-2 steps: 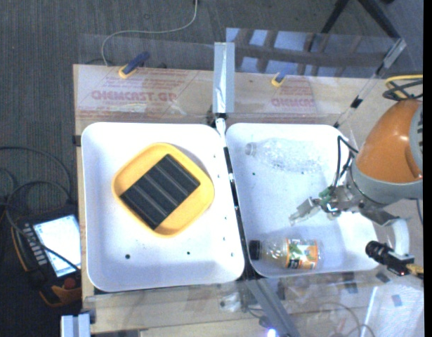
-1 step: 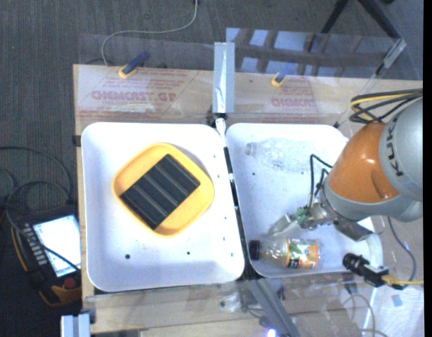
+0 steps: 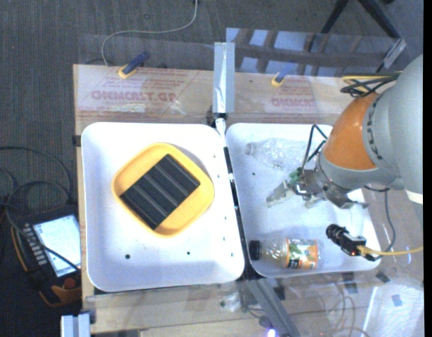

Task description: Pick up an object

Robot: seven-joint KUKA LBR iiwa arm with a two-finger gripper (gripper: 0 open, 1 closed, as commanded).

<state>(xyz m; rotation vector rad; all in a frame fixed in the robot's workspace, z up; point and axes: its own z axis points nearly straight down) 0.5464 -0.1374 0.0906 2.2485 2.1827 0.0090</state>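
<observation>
End effector (image 3: 284, 192), fingers apart, hangs over the right bin (image 3: 261, 209). A bottle (image 3: 289, 253) lies near the bin's front wall.

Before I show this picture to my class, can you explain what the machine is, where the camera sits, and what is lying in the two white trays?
The single camera looks down from above at a slant. The grey and orange machine on the right is a robot arm; its gripper hangs over the right bin. I cannot tell whether it holds anything. That bin has a crumpled clear plastic bottle near its far edge and a small bottle with an orange label lying on its side near the front. The left bin holds a yellow dish with a dark ridged centre.
</observation>
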